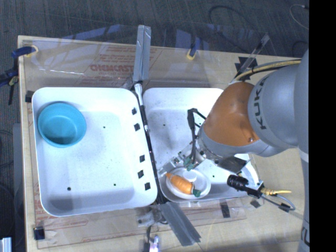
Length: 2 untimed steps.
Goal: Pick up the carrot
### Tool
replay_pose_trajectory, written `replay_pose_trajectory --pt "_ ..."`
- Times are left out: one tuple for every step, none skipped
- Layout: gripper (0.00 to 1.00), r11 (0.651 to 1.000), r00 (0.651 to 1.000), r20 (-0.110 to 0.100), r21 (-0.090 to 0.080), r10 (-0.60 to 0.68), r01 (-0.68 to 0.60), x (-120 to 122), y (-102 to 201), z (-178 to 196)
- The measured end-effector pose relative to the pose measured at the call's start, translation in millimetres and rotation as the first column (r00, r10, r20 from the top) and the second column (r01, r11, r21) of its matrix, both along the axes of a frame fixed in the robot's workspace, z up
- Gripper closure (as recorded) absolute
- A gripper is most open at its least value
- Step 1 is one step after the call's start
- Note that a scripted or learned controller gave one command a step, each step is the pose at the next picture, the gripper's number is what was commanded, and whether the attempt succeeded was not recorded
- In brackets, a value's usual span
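We start with the desk (273, 222), which carries two shallow white bins side by side so that things can be taken from one and kept apart from the other. The left bin (89, 193) holds a blue bowl (62, 123) in its far left corner, well apart from the work. The arm (265, 114) reaches in from the right and hangs low over the right bin (168, 106), its orange band above the wrist covering much of that bin's middle; we judge it is placed there to come down on the target.

The gripper (189, 160) sits just beyond the carrot, near it but not around it, and we cannot tell how it is set, since the wrist hides it.

In the near part of the right bin lies a small white dish (202, 189), and the carrot (180, 183) rests in it. The carrot is short and orange, lying on its side, thick end to the left and a bit of green at its right end. Nothing grips it yet, as far as we can judge.
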<state>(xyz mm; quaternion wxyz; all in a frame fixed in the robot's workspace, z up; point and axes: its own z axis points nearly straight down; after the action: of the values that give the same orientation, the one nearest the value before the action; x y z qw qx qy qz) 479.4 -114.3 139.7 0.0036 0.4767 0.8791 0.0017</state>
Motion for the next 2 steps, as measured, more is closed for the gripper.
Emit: replay_pose_trajectory --pt "0.00 0.991 0.991 -0.008 0.001 -0.135 0.135 -2.7 -9.2 -8.9" --pt "0.00 0.974 0.974 -0.012 0.002 -0.226 0.226 -3.1 -13.8 -16.8"
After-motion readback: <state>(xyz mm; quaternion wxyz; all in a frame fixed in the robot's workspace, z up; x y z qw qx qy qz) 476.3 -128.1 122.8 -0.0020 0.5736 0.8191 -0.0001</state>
